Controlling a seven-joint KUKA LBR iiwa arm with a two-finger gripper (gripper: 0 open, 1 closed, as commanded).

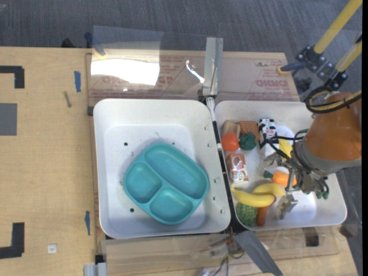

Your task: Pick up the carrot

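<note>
Carrot [262, 215]: orange, small, at the near edge of the right bin [330, 214], touching the banana's underside, just beside the green toy.
Banana [256, 195]: yellow, lies across the middle of the right bin, left of the gripper.
Arm [335, 135]: comes in from the right, orange band over the right bin's far-right part, wrist pointing down.
Gripper [287, 203]: low over the right bin, right of the banana and carrot; I cannot tell if it is apart or together.
Open room: bare white floor right of the carrot, near the bin's front corner.
Left bin [115, 119]: holds a teal plate [165, 181], well apart from the banana.
</note>
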